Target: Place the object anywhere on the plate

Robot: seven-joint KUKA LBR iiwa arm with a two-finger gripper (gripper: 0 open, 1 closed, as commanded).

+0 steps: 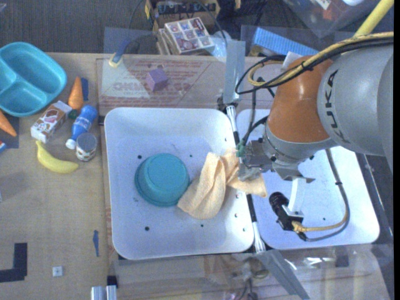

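Even overhead light, soft shadows; glare on white bins (125,230); slightly soft focus.

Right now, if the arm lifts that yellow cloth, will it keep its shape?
Probably not. The yellow cloth lies crumpled in soft folds, so it would likely droop and hang. It looks thin, so probably light. One end drapes toward the bin's rim, so it may drag there.
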